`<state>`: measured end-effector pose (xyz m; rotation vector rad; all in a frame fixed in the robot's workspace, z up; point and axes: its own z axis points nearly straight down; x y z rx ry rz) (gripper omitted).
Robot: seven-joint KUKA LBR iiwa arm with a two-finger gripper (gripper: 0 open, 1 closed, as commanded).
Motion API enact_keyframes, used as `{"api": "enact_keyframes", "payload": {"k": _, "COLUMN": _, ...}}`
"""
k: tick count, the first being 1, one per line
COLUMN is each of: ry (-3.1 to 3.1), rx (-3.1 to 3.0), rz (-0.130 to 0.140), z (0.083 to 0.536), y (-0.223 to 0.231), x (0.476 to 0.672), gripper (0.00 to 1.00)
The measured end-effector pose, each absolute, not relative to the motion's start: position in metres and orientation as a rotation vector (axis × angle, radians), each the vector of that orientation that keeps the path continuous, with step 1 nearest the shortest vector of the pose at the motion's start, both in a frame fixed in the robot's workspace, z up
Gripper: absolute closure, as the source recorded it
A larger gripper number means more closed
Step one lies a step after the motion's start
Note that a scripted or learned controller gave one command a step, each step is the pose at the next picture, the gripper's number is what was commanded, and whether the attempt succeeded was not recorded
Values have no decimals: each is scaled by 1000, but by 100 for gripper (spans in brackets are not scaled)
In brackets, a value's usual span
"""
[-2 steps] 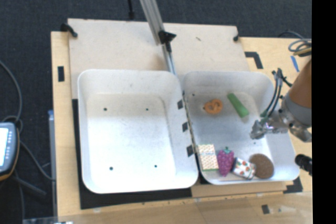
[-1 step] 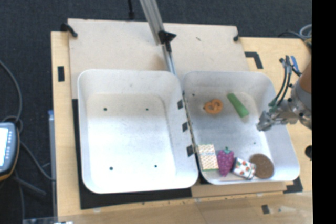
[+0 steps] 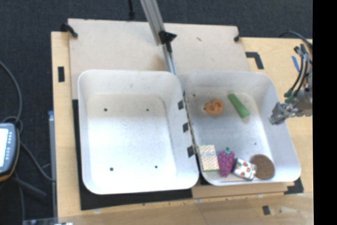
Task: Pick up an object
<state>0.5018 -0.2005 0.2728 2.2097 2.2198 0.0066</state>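
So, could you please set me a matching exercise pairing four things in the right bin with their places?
Things:
1. green stick
2. orange pretzel
3. brown disc
4. purple toy

Places:
A. near corner on the gripper's side
B. far half, left of the green stick
C. far half, nearest the gripper
D. near edge, between two small boxes

Pairs: 1-C, 2-B, 3-A, 4-D
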Motion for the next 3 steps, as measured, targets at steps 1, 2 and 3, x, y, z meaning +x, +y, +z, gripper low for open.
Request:
{"api": "enact_keyframes", "payload": {"k": 1, "ry": 2229, "rx": 2210, "rz": 4, "z": 275, "y": -144, "x": 524, "gripper": 100}}
{"api": "enact_keyframes", "payload": {"k": 2, "ry": 2228, "rx": 2215, "rz": 0, "z": 260, "y": -96, "x": 542, "gripper": 100}}
{"api": "enact_keyframes", "payload": {"k": 3, "ry": 2228, "rx": 2215, "rz": 0, "z": 252, "y": -50, "x": 555, "gripper": 100}}
